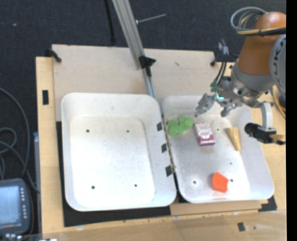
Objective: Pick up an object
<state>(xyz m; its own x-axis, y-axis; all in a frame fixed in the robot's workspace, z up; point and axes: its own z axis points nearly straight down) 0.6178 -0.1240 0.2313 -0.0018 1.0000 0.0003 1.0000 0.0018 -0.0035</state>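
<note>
My gripper (pixel 214 108) hangs over the back part of the right bin (pixel 254 185), its two fingers spread apart with nothing between them. Just below it lies a small pink and white box (pixel 204 133). A green crumpled thing (pixel 180 126) rests at the bin's left wall. A tan wedge (pixel 234 137) lies to the right of the box. An orange block (pixel 219 182) sits near the bin's front.
The left bin (pixel 110 149) stands beside the right one. A slanted metal pole (pixel 130 34) rises behind the bins, its foot near their shared back corner. A screen device (pixel 6 207) sits at the bottom left, off the bench.
</note>
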